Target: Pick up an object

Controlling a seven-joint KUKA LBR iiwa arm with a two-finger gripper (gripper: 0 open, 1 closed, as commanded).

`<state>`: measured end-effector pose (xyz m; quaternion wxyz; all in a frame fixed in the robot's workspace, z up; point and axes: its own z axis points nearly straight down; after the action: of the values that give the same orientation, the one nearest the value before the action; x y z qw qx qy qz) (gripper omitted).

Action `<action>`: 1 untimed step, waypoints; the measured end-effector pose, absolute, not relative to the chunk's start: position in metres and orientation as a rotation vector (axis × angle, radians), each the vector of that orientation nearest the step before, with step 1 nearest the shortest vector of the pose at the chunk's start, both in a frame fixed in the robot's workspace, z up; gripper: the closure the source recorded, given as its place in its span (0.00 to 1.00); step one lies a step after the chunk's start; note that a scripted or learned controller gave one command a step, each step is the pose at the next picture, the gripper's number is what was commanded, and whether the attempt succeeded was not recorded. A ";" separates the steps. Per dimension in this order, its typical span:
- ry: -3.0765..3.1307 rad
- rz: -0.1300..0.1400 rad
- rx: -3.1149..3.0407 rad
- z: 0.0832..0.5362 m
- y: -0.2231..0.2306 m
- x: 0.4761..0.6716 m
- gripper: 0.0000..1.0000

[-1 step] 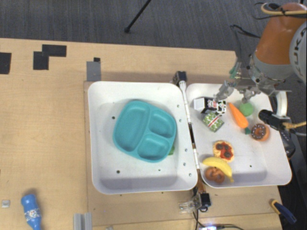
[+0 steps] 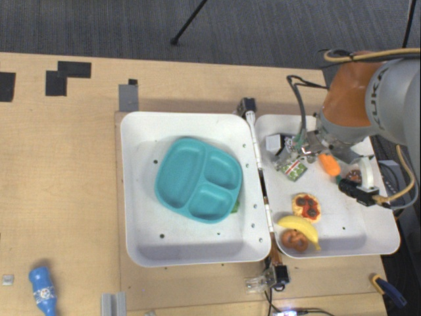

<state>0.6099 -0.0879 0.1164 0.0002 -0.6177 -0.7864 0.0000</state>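
2 white bins: left bin (image 2: 131, 196) w/ 1 teal tray (image 2: 199, 179), right bin (image 2: 381, 239). My gripper (image 2: 297, 151) is in the right bin's far left part, by 1 green packet (image 2: 294, 169). Near it: 1 carrot (image 2: 329, 164), 1 pizza toy (image 2: 306, 206), 1 banana (image 2: 299, 228) lying crosswise. My arm hides some stuff.

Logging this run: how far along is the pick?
Done: the grey arm's gripper is down in the right white bin, over the small green-and-white packet. In hand: nothing visibly; the view does not show any item between its fingers. Left: grasp and lift. The orange carrot-shaped toy, round pizza toy and yellow banana lie on the bin floor; the teal divided plate sits in the left bin.
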 end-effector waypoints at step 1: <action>-2.440 -0.006 -1.988 0.087 -0.091 0.598 0.00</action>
<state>0.5977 -0.0908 0.0871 -0.0028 -0.6317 -0.7752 -0.0019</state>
